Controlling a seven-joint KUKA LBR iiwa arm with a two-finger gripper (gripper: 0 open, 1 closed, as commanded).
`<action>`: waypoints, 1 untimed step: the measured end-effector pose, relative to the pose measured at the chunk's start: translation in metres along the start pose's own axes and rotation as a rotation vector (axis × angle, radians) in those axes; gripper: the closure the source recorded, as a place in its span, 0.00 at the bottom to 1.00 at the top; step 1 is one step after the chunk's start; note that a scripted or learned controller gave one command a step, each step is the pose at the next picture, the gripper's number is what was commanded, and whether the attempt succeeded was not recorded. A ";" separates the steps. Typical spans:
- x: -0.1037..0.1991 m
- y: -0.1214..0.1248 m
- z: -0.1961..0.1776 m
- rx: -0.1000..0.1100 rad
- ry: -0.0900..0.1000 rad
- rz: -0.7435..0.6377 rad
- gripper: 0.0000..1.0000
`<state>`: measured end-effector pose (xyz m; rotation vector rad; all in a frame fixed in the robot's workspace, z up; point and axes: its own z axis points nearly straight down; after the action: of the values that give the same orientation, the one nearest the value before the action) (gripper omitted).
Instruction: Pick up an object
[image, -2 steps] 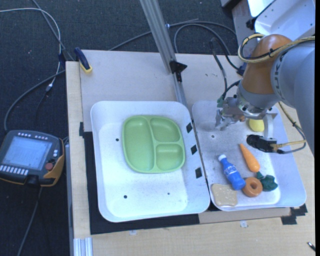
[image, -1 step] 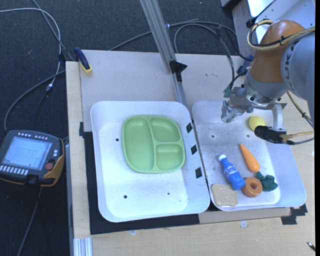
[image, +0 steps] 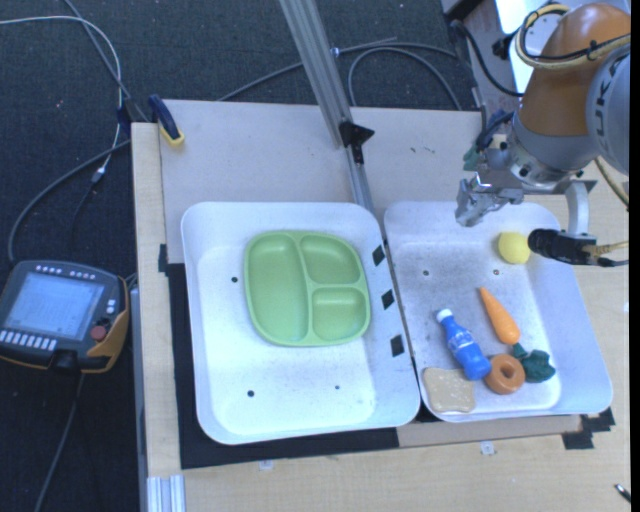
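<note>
Gripper (image: 478, 203) hangs over right bin (image: 560, 300); grip state unclear; no writing legible.

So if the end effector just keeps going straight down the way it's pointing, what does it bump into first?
Probably the bare floor near the back of the right bin. The end effector hangs over that spot, with the yellow ball off to one side. Depth is hard to judge here.

On my table (image: 250, 150) two bins sat side by side. The left bin (image: 215, 390) held a divided plate (image: 305, 288) near its middle. In the right bin (image: 575, 350) a ball (image: 513, 247) lay at the back, a carrot (image: 498, 315) before it, a bottle (image: 462, 344) left of the carrot, and a ring (image: 505, 373) and a bread slice (image: 449, 390) at the front. My claw (image: 478, 203) hung above the right bin's back edge.
</note>
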<state>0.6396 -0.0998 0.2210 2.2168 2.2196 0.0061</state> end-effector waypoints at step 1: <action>0.044 -0.022 0.008 0.009 0.003 -0.003 1.00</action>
<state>0.6171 -0.0554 0.2128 2.2194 2.2289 -0.0011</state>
